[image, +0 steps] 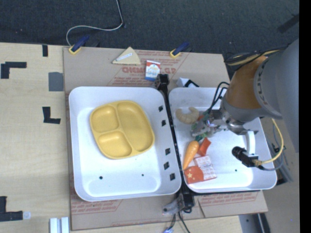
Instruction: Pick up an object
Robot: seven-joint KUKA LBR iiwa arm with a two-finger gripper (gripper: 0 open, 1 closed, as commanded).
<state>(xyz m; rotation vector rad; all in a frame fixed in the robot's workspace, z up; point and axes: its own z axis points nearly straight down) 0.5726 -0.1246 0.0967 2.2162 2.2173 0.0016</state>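
Camera view, arm reaching from right into right bin (262,178), gripper (206,126) low among small items, finger state cannot tell, orange carrot (190,154) just below it, yellow divided plate (122,128) in left bin (82,178)

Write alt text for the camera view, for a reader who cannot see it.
A grey robot arm with an orange band reaches from the right into the right white bin, its gripper low over a carrot, a beige item and a red-and-white packet. The left white bin holds a yellow divided plate.
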